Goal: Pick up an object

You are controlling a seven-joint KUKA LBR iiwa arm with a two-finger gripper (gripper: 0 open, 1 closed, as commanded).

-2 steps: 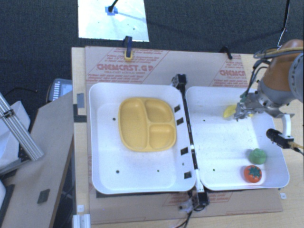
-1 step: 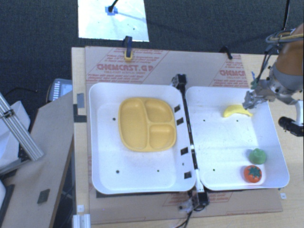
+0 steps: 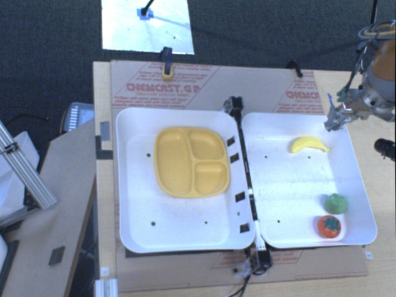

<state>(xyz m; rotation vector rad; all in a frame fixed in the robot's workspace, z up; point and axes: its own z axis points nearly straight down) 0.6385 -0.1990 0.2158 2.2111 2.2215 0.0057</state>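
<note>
The claw (image 3: 333,124) is hanging over the top right corner of the right bin (image 3: 278,228), just above the far rim. Can't tell if it's open or closed, it's too small and kinda blurry at that spot. Nothing visible in its grip as far as I can see.

Closest thing to it is the banana (image 3: 309,144), lying in the upper part of the right bin, a bit down and left of the claw, not touching it. Further down the same bin, near the right wall, there's a green ball-ish thing (image 3: 336,203), and just below that a red tomato (image 3: 329,226) with a green top, close to the bottom right corner. Those two sit near each other, well apart from the banana.

The left bin (image 3: 133,228) holds a yellow tray (image 3: 190,161) with three compartments, roughly centered. The two bins sit side by side with a black strip (image 3: 242,166) running between them.

Both bins rest on a cardboard sheet (image 3: 204,82) with red print, on a tan bench (image 3: 102,91). A yellow clamp (image 3: 167,64) pins the sheet at the far edge. Behind it is dark carpet (image 3: 49,42) with a pale square sheet (image 3: 145,17) lying on it.

The arm (image 3: 377,73) comes in from the right edge, up high, with the wrist angled down and left toward the bin corner.
</note>
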